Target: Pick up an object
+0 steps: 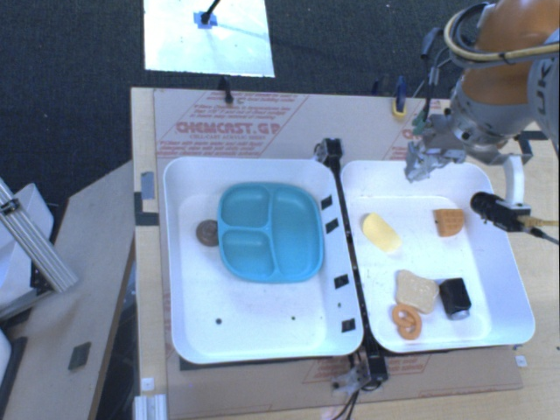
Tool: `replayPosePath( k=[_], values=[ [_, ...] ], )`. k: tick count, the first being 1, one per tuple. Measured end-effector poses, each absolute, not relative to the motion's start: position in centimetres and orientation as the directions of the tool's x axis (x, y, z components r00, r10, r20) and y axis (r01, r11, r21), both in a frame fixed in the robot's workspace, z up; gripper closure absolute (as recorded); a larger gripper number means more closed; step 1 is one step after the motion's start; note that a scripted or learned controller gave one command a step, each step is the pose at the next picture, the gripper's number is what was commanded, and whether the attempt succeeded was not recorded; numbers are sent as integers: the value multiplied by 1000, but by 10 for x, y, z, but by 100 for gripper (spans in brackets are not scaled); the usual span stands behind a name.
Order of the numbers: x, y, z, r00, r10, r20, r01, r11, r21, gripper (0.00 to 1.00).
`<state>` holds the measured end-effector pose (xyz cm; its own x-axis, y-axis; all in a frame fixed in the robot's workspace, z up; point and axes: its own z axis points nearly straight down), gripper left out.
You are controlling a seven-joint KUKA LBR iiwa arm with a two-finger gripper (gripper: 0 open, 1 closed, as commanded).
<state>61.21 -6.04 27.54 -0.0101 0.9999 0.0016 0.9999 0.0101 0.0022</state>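
Nearest the camera, at the front of the right bin [503, 261], lies an orange pretzel [406, 320], touching the tan slice of bread [416, 290] just behind it. Just beside the bread, on the arm's side, sits a small black block [454, 297]. None of these is between the fingers; all lie well apart from them, toward the front of the bin.

Closer to the fingers is a pale yellow oval piece [381, 232], lying below them and a little toward the divider. An orange wedge [449, 222] rests below the fingers and slightly toward the arm's side, near the bin's right wall.

The gripper [423, 166] hangs over the back rim of the right bin, its grey fingers pointing down, with nothing seen between them. Whether they are apart or together cannot be told from this angle. Above it, the grey wrist and the orange band [518, 17] of the arm lean in from the right.

Far from the fingers, across the divider, the left bin [188, 322] holds a blue sectioned plate [267, 232], with a small round grey-brown object [207, 232] touching its outer edge.
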Motion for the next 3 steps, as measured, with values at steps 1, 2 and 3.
replayPosePath(
  k=[1,2,3],
  values=[
    [622,-12,259,-10,1000,2,1000,10,1,100],
    [623,30,254,-9,1000,1,1000,9,1,100],
    [616,88,249,-11,1000,3,1000,11,1,100]
  ],
)
